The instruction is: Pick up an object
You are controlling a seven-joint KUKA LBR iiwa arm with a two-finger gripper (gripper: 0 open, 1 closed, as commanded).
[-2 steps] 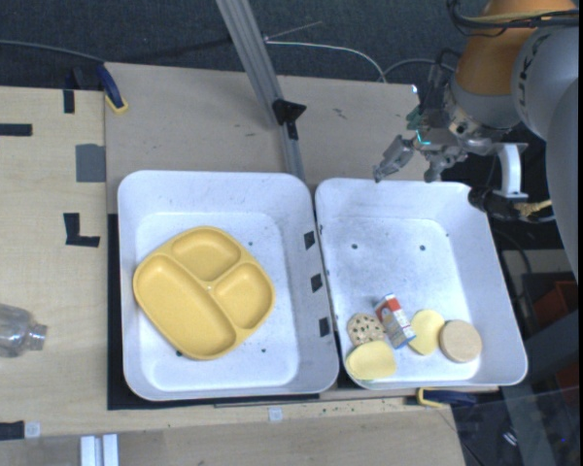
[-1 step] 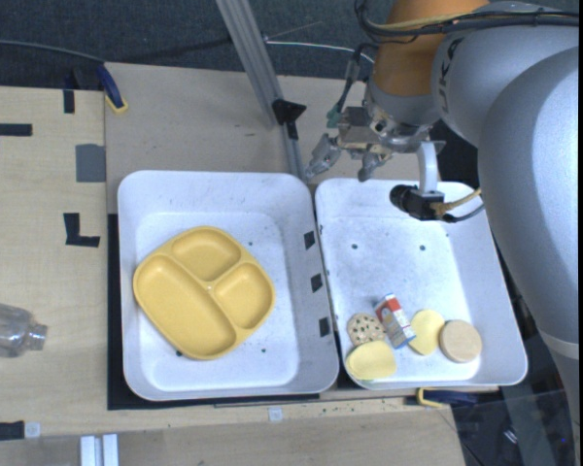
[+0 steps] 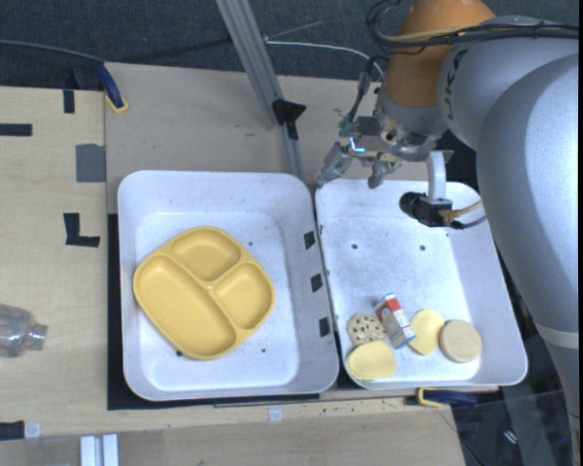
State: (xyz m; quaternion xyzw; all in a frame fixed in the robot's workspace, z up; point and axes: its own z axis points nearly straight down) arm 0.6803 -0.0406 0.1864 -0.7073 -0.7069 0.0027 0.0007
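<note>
My gripper [image 3: 354, 171] hangs over the back left corner of the right bin [image 3: 418, 250], its two fingers spread apart with nothing between them. Along that bin's front edge lie a chocolate-chip cookie [image 3: 365, 328], a small red and white box [image 3: 396, 320], a yellow wedge [image 3: 372, 360], a second yellow piece [image 3: 428, 330] and a tan round disc [image 3: 461, 341]. All of them sit well in front of the gripper, apart from it. A yellow divided plate [image 3: 204, 289] lies in the left bin [image 3: 155, 197].
A slanted metal pole [image 3: 257, 56] stands behind the bins, just left of the gripper. A black fitting with a cable [image 3: 426, 207] hangs over the right bin's back. A clear bottle [image 3: 10, 328] lies on the bench at far left.
</note>
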